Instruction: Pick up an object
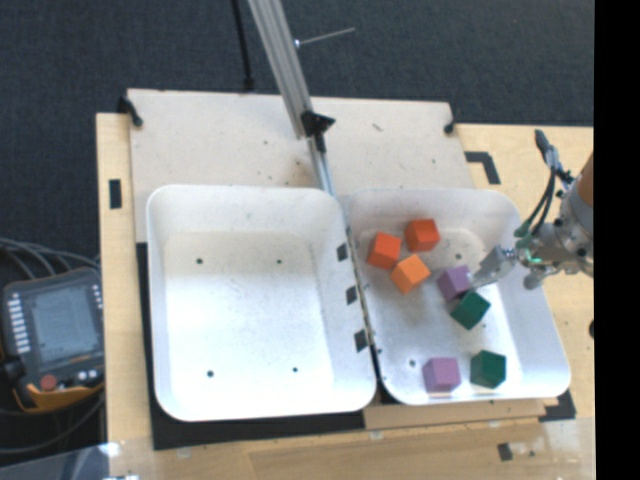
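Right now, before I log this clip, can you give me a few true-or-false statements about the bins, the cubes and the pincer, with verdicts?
1. All the cubes lie in the right bin. True.
2. There are three green cubes. False: two, an upper green cube and a lower green cube.
3. The pincer is over the right bin, near the upper purple cube. True.
4. The three orange cubes lie at the bin's near edge. False: they cluster in its far part.

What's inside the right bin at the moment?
The right bin holds seven blocks: three orange, two purple, two green. The gripper reaches in by one purple block, covering some of the floor.
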Controlling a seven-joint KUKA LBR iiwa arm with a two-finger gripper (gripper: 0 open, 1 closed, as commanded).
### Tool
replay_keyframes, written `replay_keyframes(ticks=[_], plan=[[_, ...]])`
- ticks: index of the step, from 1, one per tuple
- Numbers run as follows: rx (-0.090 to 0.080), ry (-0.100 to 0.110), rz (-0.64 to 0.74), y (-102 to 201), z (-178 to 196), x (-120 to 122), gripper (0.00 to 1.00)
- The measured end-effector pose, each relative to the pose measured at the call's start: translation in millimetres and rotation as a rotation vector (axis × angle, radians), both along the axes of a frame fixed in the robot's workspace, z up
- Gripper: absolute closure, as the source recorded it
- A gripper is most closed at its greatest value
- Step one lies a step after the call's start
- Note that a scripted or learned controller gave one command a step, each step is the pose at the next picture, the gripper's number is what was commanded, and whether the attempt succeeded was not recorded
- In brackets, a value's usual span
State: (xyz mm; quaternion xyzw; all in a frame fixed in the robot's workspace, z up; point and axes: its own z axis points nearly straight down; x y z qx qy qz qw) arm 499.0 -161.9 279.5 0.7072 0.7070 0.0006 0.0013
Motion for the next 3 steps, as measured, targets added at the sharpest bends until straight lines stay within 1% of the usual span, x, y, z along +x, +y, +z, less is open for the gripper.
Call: replay_keyframes(ticks=[1,3], plan=[[0.000,0.005,-0.001,-4.5,-46.0,-7.2,0.00],[0.000,0.007,-0.001,-21.4,-157.7,2.6,0.00]])
